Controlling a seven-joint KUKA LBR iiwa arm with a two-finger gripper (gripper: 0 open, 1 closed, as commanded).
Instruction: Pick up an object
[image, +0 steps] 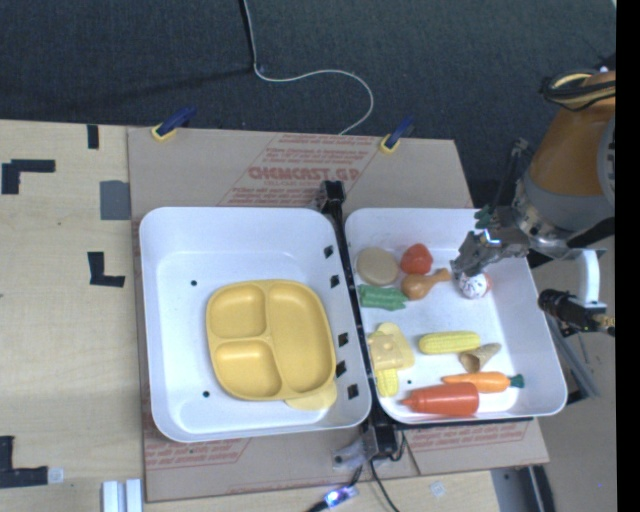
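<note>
**Toy food in the right bin, hand low at its upper right**

Toy food pieces lay scattered in the shallow white right bin (540, 385). A round tan bun-like piece (378, 266) sat at the bin's upper left, with a small red tomato-like piece (417, 259) just beside it on the right. Below those lay a green pod-shaped piece (381, 297) and a tan drumstick-shaped piece (427, 283). In the bin's middle lay a yellow corn cob (449, 343), with a pale yellow cheese-like wedge (389, 350) to its left and a small brown cone-shaped piece (482, 356) to its right. An orange carrot with a green tip (481, 381) and a long red pepper-like piece (441, 401) lay along the lower edge.

The grey arm's hand (472, 262) was low over the upper right of that bin, just above a small white and red round object (474, 287). Whether the hand was released or clenched could not be told, and no object showed clearly between its parts.

The shallow white left bin (170, 330) carried a yellow divided plastic plate (270, 337). Both bins rested on a brown cardboard sheet (290, 170) on the surface.
</note>
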